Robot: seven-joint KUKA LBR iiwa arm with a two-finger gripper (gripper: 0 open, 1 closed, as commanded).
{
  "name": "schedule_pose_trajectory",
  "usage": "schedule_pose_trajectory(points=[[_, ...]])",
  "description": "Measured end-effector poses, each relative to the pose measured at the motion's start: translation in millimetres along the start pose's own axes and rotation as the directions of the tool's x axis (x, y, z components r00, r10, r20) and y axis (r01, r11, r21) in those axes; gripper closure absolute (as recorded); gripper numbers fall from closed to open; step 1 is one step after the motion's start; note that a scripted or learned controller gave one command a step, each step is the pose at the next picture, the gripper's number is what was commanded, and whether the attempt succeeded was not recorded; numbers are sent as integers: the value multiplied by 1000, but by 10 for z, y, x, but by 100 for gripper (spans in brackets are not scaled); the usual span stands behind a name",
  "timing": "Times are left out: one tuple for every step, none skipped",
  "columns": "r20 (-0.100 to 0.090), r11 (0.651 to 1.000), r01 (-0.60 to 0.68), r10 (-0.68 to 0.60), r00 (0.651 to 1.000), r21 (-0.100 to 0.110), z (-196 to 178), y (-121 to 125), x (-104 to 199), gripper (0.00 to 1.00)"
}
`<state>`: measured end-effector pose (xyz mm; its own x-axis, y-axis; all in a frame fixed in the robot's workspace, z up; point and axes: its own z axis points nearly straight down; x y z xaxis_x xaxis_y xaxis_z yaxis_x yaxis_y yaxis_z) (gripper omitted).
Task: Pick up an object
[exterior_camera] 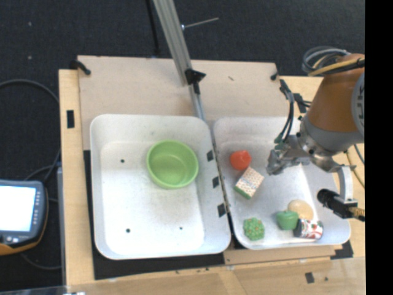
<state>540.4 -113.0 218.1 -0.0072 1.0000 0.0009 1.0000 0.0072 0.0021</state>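
Note:
The right bin (258,131) holds several small objects. A red ball (240,160) lies near its left side, with a pale patterned block (249,183) with a green end just below it. Along the front edge are a green bumpy ball (253,228), a green cup-like piece (286,219), a tan round object (299,208) and a red-and-white item (309,228). My gripper (277,163) hangs over the bin's middle, to the right of the red ball and the block. Nothing shows between its fingers.
The left bin (110,165) holds a green bowl (172,164). A slanted metal pole (178,42) runs from the top down to the divide between the bins. A screen device (18,214) sits off the bench at far left.

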Motion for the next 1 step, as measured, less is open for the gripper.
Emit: schedule_pose_trajectory(points=[[0,1000,0,0,1000,-1,-39,121,468,100]])
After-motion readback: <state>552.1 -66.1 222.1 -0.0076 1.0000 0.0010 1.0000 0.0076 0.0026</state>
